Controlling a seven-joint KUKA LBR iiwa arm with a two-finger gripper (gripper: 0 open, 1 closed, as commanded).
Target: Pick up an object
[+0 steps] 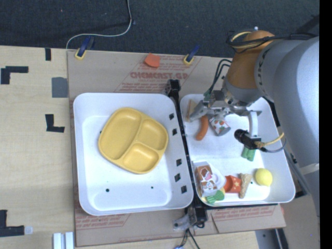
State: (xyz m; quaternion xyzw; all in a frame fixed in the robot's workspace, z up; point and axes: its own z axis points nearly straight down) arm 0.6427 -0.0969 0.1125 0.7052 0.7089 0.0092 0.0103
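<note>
gripper over right bin by orange sausage; grip state unclear

A single fixed camera looks down on the bench from above at a slight slant, far enough back to take in both white bins whole. The left bin sits at centre-left of the frame, the right bin at centre-right. The cardboard sheet under them fills the middle, dark floor crosses the top, and the grey arm enters from the right edge, large and near the lens.
</note>
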